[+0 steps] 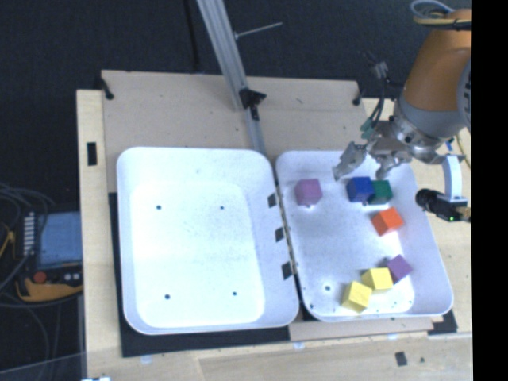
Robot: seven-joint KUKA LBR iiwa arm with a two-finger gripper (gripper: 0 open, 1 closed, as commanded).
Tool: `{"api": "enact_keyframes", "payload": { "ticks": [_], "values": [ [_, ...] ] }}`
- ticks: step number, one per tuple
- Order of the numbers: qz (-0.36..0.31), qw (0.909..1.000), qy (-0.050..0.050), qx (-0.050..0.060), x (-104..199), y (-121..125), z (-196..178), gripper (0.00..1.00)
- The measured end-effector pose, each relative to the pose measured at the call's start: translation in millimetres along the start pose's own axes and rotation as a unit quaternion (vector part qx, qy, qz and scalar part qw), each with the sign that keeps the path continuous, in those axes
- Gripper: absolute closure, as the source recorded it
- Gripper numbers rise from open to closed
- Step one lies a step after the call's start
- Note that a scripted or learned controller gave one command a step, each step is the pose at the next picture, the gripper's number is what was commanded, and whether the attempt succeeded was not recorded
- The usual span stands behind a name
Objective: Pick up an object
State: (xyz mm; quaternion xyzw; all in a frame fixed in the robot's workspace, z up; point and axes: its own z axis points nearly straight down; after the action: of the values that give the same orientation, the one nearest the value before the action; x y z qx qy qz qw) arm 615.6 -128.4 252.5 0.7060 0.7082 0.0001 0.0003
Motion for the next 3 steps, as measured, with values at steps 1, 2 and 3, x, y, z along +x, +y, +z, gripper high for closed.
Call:
{"api": "enact_keyframes", "payload": {
  "ticks": [1,2,3],
  "values": [
    [0.000,1.0000,0.000,0.000,0,0,0,0.00],
    [0.001,1.0000,0.000,0.002,0,-1,42,0.00],
    [0.002,1.0000,0.000,0.003,-1,-1,105,0.00]
  ]
}}
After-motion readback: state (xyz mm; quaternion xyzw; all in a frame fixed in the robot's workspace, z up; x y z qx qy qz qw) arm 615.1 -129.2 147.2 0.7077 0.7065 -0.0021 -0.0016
